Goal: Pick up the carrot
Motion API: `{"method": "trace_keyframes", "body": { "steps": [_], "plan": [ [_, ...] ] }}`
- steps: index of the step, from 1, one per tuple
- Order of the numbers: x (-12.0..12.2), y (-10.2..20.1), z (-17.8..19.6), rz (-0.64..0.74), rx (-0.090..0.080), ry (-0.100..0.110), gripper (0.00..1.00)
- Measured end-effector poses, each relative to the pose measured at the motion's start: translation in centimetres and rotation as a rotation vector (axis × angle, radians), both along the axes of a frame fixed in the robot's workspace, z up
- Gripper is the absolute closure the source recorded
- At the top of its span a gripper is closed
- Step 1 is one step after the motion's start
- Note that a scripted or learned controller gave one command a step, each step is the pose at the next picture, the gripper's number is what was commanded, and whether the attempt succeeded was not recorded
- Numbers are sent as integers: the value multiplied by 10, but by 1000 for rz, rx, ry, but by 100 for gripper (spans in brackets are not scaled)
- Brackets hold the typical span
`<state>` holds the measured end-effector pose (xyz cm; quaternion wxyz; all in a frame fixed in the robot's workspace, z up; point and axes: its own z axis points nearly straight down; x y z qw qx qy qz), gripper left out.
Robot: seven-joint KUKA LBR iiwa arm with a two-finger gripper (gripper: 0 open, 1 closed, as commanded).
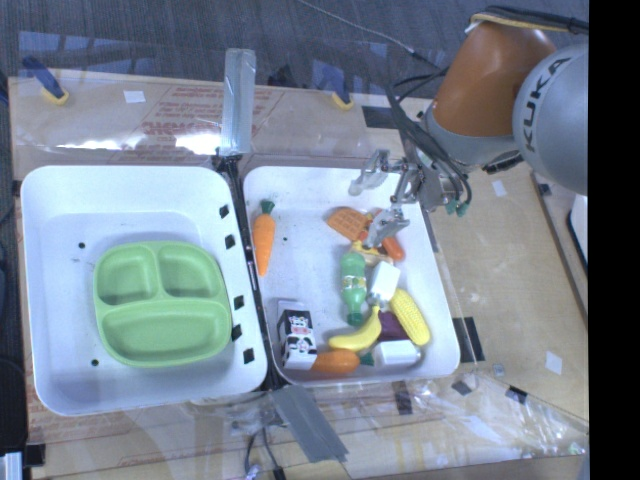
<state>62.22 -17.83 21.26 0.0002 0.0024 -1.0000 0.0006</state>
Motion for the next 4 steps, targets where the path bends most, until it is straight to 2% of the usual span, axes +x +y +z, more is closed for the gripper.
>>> {"method": "trace_keyframes", "body": {
  "steps": [1,2,3,4],
  "plan": [
    [-3,13,-117,23,5,9,0],
    [2,14,-99,30,1,-5,100],
    [2,14,-100,31,1,-4,0],
    [-5,-6,-119,-125,2,-1,0]
  ]
}}
